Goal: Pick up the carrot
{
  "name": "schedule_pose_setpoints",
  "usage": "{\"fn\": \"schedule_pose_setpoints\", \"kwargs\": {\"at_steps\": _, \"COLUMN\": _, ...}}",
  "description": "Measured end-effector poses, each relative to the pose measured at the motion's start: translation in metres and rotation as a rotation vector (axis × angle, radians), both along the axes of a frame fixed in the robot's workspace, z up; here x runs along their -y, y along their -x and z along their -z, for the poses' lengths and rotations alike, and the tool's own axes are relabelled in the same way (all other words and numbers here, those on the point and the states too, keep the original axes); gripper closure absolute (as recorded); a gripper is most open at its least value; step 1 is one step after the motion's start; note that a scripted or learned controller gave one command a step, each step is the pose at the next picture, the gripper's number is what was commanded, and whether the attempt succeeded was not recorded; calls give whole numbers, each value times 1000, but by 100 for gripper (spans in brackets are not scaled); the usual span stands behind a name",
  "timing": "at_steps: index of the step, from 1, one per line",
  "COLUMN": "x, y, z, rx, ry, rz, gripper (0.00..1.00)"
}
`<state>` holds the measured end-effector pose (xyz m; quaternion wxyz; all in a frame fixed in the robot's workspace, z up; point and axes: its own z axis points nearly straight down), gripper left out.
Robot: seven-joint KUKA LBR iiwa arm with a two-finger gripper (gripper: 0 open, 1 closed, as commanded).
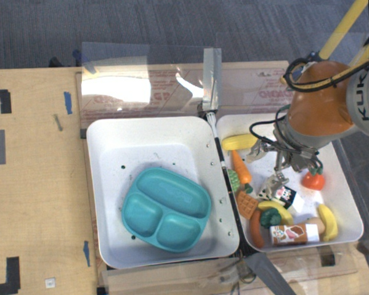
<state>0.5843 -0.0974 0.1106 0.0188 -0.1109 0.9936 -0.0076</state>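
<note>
"KU" is read on the arm point(361, 107). Gripper point(279, 181) finger state cannot be told; carrot point(240, 169) lies beside it in right bin point(351, 212). Wooden bench point(35, 182), grey floor.

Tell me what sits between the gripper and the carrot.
Nothing visible lies between them. The gripper hangs over the right bin, and the carrot lies to its left near the bin's left wall, with bare white floor between them. A yellow banana sits just beyond the carrot.

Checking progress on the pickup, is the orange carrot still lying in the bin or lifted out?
Lying in the right white bin: the orange carrot rests near its left wall, apart from the end effector.
</note>
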Motion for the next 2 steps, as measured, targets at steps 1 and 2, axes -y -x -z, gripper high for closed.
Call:
{"fn": "schedule_pose_setpoints", "kwargs": {"at_steps": 1, "x": 1, "y": -1, "z": 0, "rx": -1, "ry": -1, "rz": 20, "gripper": 0}}
{"fn": "schedule_pose_setpoints", "kwargs": {"at_steps": 2, "x": 5, "y": 5, "z": 0, "rx": 10, "ry": -7, "rz": 152, "gripper": 0}}
